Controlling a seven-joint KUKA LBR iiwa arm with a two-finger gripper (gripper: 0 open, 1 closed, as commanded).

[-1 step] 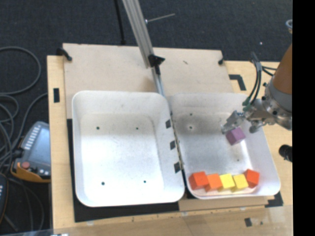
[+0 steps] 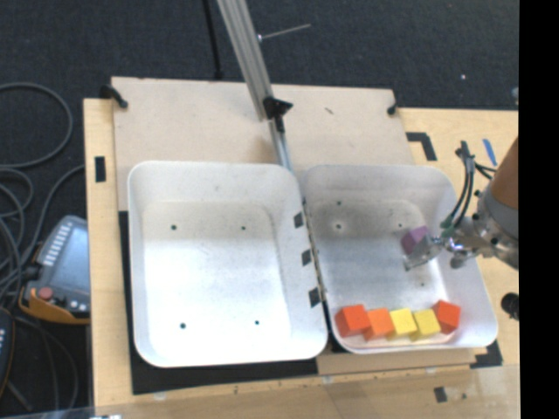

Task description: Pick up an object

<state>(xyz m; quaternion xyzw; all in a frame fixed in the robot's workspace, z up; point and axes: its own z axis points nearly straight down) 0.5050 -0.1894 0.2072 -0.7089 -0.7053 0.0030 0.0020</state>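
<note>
1. Two white bins side by side on the bench [image 2: 367, 112] — left bin [image 2: 218, 182], right bin [image 2: 376, 177].
2. Arm [image 2: 502, 199] reaches in from the right, over the right bin's right rim.
3. Gripper [image 2: 428, 250] low in the right bin; a purple block [image 2: 415, 236] sits at its tip. Whether the fingers clamp it or just touch it, cannot tell.
4. Front wall of the right bin: a row of blocks touching — orange [image 2: 352, 319], orange [image 2: 379, 323], yellow [image 2: 403, 322], yellow [image 2: 425, 322], orange [image 2: 447, 314].
5. Pendant [image 2: 63, 269] and cables [image 2: 26, 138] on the floor, left.
</note>
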